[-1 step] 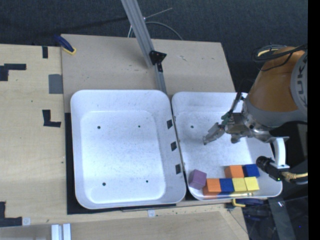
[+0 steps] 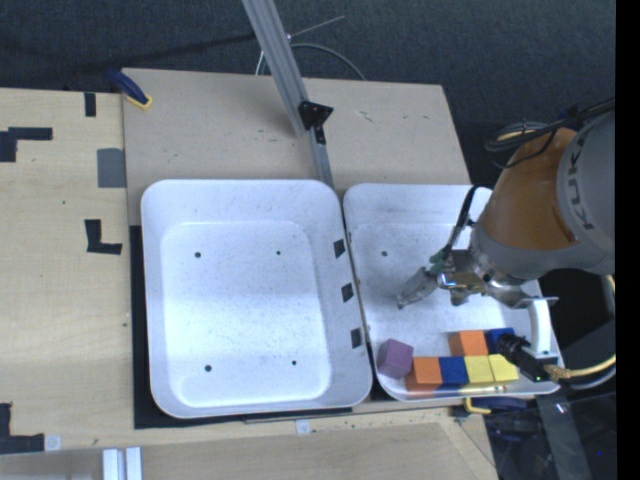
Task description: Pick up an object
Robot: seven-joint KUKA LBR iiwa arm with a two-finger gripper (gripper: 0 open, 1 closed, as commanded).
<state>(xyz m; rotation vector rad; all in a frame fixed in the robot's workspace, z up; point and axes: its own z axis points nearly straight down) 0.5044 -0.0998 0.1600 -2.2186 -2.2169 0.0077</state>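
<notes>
**Blocks lie toward the near rim from the end effector**

Over the right bin (image 2: 400, 208), the end effector (image 2: 418, 290) hangs above bare white floor, its dark fingers pointing toward the left bin (image 2: 160, 268). Whether they stand wide or narrow I cannot tell; they blur into one grey wedge, and nothing shows between them.

Candidate objects sit nearer the camera than the end effector, along the bin's near rim. A purple block (image 2: 396, 356) is closest, just below and slightly left of the fingertips. Past it, toward the arm's side, runs a tight row: orange block (image 2: 427, 370), blue block (image 2: 453, 369), yellow blocks (image 2: 490, 368), with another orange block (image 2: 468, 343) behind.

Wrist and cabling cover the bin's right wall and part of that row, so its far end is hard to read.
</notes>
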